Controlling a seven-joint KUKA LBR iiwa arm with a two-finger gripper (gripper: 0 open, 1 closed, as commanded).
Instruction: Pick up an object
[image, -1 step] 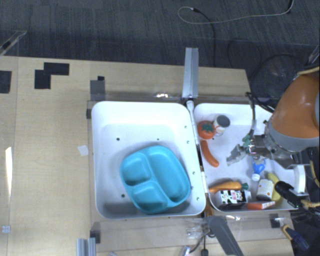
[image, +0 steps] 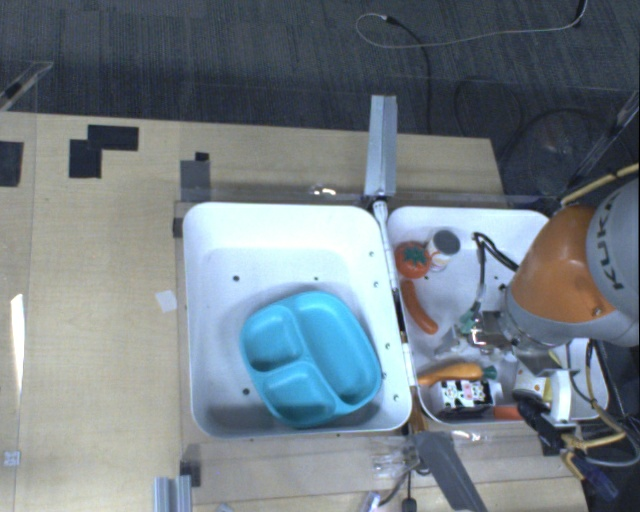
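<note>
Eyeing the orange carrot-shaped toy (image: 450, 373) as the likeliest pick, lying crosswise near the front of the right bin (image: 520, 222), touching a small printed box (image: 465, 396). Judging it light, stiff and smooth-skinned, probably slippery; favouring a pinch across its narrow middle, not its tapered ends. Noting a red sausage-like piece (image: 421, 309) and a tomato-like toy (image: 412, 260) farther back by the dividing wall. Hovering just above and behind the carrot, the gripper (image: 480, 335), its grip hidden under the wrist and impossible to tell. Resting in the left bin (image: 215, 230), a blue divided plate (image: 310, 357).
</note>
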